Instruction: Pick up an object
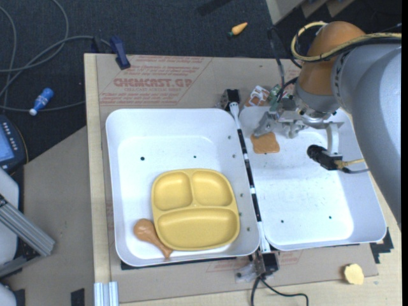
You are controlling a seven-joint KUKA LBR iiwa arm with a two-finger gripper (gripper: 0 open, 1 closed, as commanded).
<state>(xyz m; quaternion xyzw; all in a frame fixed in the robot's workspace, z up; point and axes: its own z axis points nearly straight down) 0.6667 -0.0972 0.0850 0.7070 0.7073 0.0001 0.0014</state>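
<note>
Toast (266, 143) lies in the right bin (319, 203), near that bin's upper left corner and close to the divider between the two bins. It is a small, flat, orange-brown piece with rounded corners and a slightly lighter face. Its upper edge is covered by the end effector (275, 121), which sits directly above and touches or nearly touches it; contact cannot be confirmed. Whether the end effector is spread or closed cannot be told from this view. The arm (363, 75) enters from the right, with its orange band (325, 50) above the wrist.

The left bin (127, 139) contains a yellow divided plate (194, 209) with three compartments, placed toward the bin's lower half. A tan toy drumstick (150, 233) lies at the plate's lower left edge, touching it.

On the counter (159, 81), a small yellow piece (353, 273) rests beyond the right bin's lower right corner. On the floor (51, 43), a blue bottle (42, 100) lies to the left of the counter.
</note>
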